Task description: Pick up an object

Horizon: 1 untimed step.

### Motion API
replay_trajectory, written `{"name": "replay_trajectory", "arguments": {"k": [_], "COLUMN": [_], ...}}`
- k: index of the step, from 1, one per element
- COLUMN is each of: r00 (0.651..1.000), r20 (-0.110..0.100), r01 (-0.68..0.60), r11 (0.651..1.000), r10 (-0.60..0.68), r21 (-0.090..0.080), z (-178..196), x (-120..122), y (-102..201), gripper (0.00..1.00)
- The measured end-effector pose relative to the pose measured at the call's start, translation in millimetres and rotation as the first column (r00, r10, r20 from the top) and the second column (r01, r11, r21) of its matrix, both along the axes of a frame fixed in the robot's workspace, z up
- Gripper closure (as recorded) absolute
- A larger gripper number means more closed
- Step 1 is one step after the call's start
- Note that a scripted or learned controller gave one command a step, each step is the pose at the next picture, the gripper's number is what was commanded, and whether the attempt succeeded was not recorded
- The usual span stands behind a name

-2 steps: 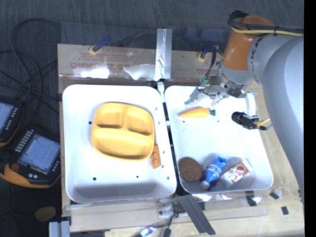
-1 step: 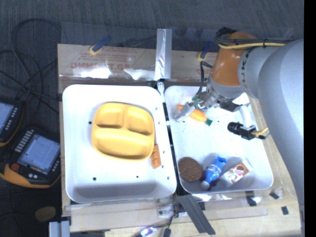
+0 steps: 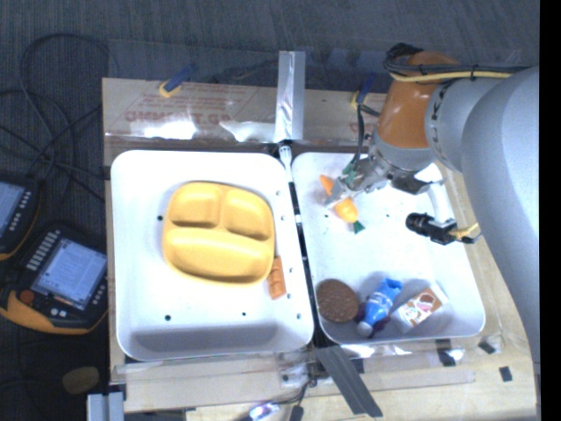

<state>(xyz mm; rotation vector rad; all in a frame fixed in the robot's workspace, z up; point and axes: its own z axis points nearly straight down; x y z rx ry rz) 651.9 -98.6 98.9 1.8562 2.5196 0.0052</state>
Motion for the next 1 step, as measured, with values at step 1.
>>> {"name": "replay_trajectory", "arguments": {"k": [1], "r00": [1.0], "r20": [-0.014], "r01": [0.009], "r11": [1.0], "r10": [-0.009], "r21": [0.004], "z": [83.6], "x": [16.5], "y": [88.4], "gripper": [1.0]}}
